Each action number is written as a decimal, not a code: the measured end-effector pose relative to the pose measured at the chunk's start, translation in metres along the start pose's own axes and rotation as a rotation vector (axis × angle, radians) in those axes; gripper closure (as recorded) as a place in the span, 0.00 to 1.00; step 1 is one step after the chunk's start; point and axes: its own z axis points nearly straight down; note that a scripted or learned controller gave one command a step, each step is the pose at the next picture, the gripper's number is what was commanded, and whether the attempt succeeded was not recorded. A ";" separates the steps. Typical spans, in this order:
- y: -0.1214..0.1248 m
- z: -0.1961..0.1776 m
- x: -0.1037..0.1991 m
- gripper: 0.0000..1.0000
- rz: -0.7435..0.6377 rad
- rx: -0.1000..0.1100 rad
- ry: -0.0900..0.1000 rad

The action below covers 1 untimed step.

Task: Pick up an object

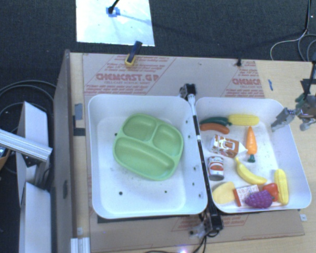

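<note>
We see the bench point(163, 73), its top covered by a printed protective sheet, carrying two shallow white bins side by side. The left bin point(102, 141) holds a green divided plate point(147, 146), which lies flat near the bin's middle, slightly turned. The right bin point(292, 141) holds a scatter of toy food, any piece of which could be the thing to pick up. Along its far side we find an ear of corn point(244, 120) lying crosswise, with a green and red pepper pair point(214, 124) just beside it on the left. Below these sit a small carton point(224, 146) and, to its right, a carrot point(251, 139) pointing toward the near side. A small can point(216, 167) stands close to the divider between the bins, and a banana point(248, 174) lies between the can and the bin's right part. In the near corner we see a pale yellow slice point(223, 192), a red and white packet point(247, 192), a bunch of purple grapes point(258, 198) touching the packet, and a second ear of corn point(281, 185) standing lengthwise (a red piece peeks out beside it). The gripper point(284, 118) reaches in at the right edge, over the bin's far right corner, apart from all the food; we cannot tell how its claw stands, and we see nothing held in it.
</note>
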 end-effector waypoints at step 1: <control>-0.029 0.083 0.079 0.00 -0.006 0.010 0.007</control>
